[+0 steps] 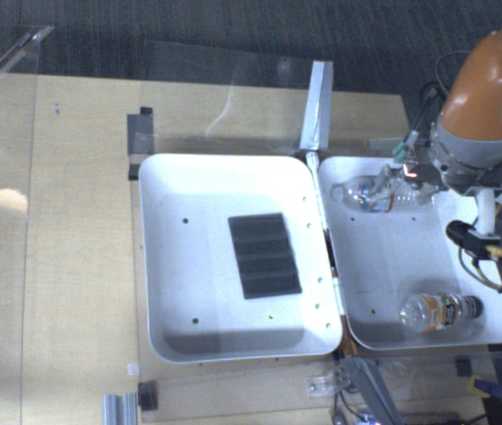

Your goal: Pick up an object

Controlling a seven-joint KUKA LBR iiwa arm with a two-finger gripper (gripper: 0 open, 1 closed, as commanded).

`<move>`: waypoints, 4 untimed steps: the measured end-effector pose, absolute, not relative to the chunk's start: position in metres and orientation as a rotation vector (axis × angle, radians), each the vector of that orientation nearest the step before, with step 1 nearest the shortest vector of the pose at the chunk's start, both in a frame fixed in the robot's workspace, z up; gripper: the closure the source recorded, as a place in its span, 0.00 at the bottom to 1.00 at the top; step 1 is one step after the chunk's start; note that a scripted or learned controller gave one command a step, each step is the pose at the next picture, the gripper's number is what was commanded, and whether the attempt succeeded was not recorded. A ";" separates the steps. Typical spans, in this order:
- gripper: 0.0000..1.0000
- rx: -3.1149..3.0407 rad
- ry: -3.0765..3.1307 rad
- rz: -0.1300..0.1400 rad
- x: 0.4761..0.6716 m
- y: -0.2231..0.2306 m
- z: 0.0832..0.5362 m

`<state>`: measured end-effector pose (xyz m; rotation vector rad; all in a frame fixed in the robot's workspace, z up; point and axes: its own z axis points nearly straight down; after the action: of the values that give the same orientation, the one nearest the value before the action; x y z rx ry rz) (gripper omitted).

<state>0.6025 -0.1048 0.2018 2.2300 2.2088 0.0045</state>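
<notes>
Starting at your far left of the gripper, the left bin (158, 237) holds a dark ribbed block (265, 255) lying flat near its middle, well apart from the arm. Moving right into the right bin (357, 264), you have the gripper (376, 190) low at the bin's far left corner, with something clear and crinkled at its tip; you cannot tell what. Nearer you and to its right, a clear bottle (439, 309) lies on its side at the near wall.
</notes>
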 end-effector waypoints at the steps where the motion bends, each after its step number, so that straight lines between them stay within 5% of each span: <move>1: 0.00 2.256 2.136 0.046 0.652 -0.110 0.131; 2: 0.00 2.076 2.349 0.009 0.645 -0.138 0.088; 3: 0.00 1.979 2.429 0.012 0.591 -0.101 0.089; 4: 0.00 1.863 2.516 0.012 0.593 -0.123 0.089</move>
<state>0.5932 -0.1230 0.0891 1.8635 2.5158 0.0119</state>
